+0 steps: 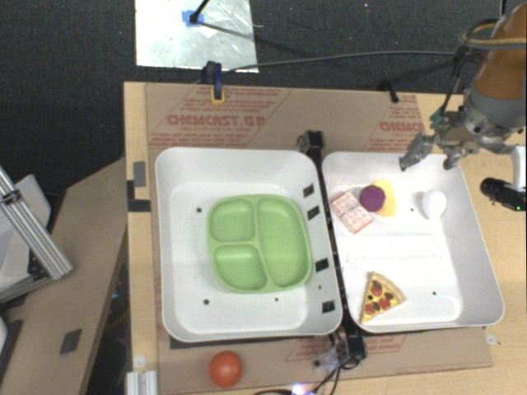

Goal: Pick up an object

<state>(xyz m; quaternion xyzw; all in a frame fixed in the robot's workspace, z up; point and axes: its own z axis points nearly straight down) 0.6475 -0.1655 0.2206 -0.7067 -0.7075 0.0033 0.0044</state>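
Cardboard covered the surface [247, 113] beneath two white bins. The left bin [177, 188] held a green divided tray [259, 243]; the right bin [469, 262] held a purple ball [372, 197], a pink wafer [350, 211], a pizza slice [381, 295] and a white egg [431, 203]. The gripper [430, 151] hung above the right bin's far rim, its fingers spread and pinching nothing. A sound grasp would likely require centring over one isolated item, such as the egg, before descending vertically.

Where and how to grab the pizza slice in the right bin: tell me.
Judging by its pose, take the pizza slice across its narrower pointed half, coming straight down. It lies flat near the right bin's front left corner, so the gripper should stay clear of the walls.
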